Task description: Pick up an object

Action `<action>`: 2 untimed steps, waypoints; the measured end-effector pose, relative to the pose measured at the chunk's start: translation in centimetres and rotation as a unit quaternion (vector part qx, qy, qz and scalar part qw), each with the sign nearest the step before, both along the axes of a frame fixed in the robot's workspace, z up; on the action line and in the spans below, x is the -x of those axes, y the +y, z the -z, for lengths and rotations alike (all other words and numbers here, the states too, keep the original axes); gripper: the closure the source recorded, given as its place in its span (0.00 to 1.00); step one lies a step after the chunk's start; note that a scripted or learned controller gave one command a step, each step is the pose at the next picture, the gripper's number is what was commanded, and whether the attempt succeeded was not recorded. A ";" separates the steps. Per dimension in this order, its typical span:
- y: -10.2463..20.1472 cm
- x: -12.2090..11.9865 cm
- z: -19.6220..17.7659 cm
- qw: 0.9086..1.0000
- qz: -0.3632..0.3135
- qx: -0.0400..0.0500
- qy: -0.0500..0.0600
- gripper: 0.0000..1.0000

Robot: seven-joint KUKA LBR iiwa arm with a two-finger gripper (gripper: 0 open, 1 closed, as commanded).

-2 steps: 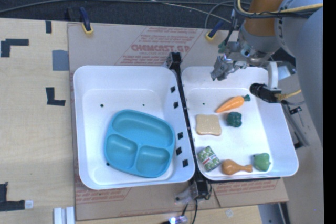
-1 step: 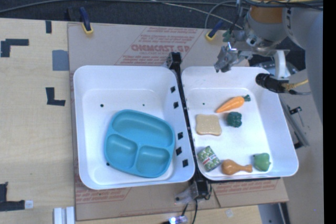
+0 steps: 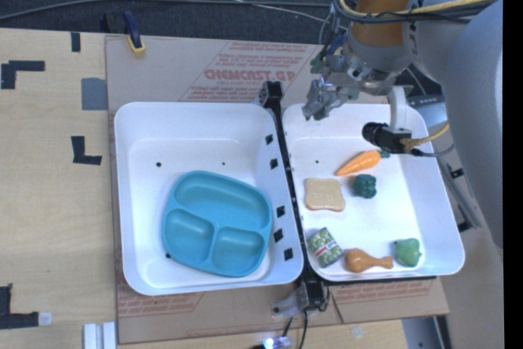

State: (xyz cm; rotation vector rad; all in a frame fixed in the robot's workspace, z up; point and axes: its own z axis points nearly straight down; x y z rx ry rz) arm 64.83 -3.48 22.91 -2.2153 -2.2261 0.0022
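Observation:
The right bin (image 3: 425,200) holds several toy foods. An orange carrot (image 3: 358,163) lies near its middle, with a dark green broccoli (image 3: 364,186) just below it. Left of those is a tan slice of toast (image 3: 324,194). Along the front wall lie a green and red packet (image 3: 324,246), a brown drumstick (image 3: 366,261) and a green pepper (image 3: 406,252). My gripper (image 3: 324,102) hangs over the bin's far left corner, above and behind the toast, and touches none of the objects.
A blue divided plate (image 3: 217,223) lies in the left bin (image 3: 139,143). A black divider (image 3: 282,176) runs between the two bins. The arm's black fitting and cable (image 3: 386,136) hang over the right bin's back, just above the carrot.

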 end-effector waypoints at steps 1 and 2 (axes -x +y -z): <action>4.7 0.6 1.0 1.000 0.000 0.000 0.000 1.00; 10.4 0.6 1.7 1.000 0.000 0.000 0.000 1.00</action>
